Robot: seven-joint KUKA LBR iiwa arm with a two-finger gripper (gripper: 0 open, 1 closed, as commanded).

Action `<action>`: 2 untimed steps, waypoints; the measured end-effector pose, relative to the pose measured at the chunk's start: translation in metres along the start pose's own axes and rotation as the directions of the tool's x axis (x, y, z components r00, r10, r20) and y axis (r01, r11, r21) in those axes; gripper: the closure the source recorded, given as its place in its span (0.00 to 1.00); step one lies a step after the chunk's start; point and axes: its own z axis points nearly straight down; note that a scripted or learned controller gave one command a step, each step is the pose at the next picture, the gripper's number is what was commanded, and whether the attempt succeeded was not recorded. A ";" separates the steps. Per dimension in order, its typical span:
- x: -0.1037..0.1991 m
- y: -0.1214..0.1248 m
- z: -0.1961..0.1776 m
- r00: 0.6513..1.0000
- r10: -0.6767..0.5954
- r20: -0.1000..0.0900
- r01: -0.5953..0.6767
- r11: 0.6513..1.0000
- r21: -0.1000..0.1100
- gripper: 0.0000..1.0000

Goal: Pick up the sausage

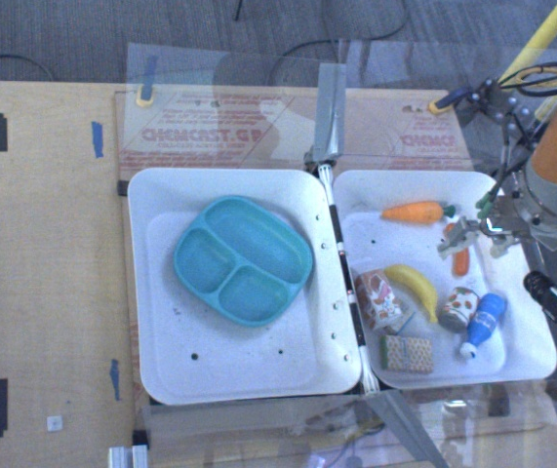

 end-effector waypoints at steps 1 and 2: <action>-0.035 0.010 0.089 0.975 0.223 0.000 -0.223 0.975 -0.001 0.00; -0.034 0.066 0.098 0.987 0.160 -0.001 -0.160 0.987 -0.004 0.00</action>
